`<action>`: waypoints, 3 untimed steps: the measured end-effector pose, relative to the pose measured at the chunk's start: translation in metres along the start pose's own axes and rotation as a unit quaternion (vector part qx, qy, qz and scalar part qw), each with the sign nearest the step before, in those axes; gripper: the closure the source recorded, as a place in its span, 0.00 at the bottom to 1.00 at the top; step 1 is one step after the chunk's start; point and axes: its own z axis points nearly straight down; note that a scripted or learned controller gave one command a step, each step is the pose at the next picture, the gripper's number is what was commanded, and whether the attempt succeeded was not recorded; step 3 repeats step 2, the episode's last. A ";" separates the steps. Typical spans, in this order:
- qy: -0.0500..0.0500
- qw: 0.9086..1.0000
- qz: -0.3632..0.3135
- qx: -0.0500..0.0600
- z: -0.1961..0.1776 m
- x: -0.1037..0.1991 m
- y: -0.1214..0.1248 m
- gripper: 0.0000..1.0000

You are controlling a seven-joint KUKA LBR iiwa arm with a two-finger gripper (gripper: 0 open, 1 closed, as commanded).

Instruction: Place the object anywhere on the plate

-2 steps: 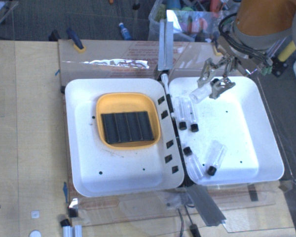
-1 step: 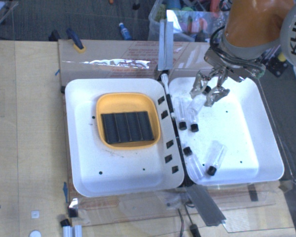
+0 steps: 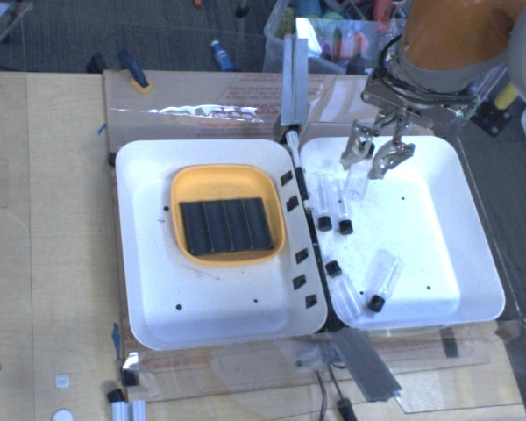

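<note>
Bench (image 3: 44, 235) was pale wood w/ two white bins side by side. Left bin (image 3: 149, 305) held a yellow plate (image 3: 186, 187) near its centre, rounded-square, w/ a dark ribbed block (image 3: 227, 226) lying flat across it.

Right bin (image 3: 456, 235) held clear plastic vials w/ black caps: a pair (image 3: 331, 204) along the left wall, up toward the far left corner, caps pointing to the near edge; one (image 3: 381, 279) nearer the middle-front, tilted, cap toward the near edge; another (image 3: 342, 289) against the left wall near the front corner, hard to make out.

Arm (image 3: 460, 16), orange band showing, came in over the far right corner of the right bin. Gripper (image 3: 377, 154) hung over the far edge of that bin, metal fingers (image 3: 359, 143) spread apart, w/ nothing gripped. A clear vial (image 3: 357, 182) lay just below the tips — the obj., transparent, slim, barely visible against the white; couldn't tell if it touched the fingers. It was in the right bin, well apart from the plate.
</note>
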 end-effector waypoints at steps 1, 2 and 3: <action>0.001 0.986 -0.167 -0.004 0.069 0.023 -0.002 1.00; 0.001 0.986 -0.166 -0.003 0.069 0.024 -0.002 0.00; 0.001 0.986 -0.166 -0.003 0.069 0.024 -0.002 0.00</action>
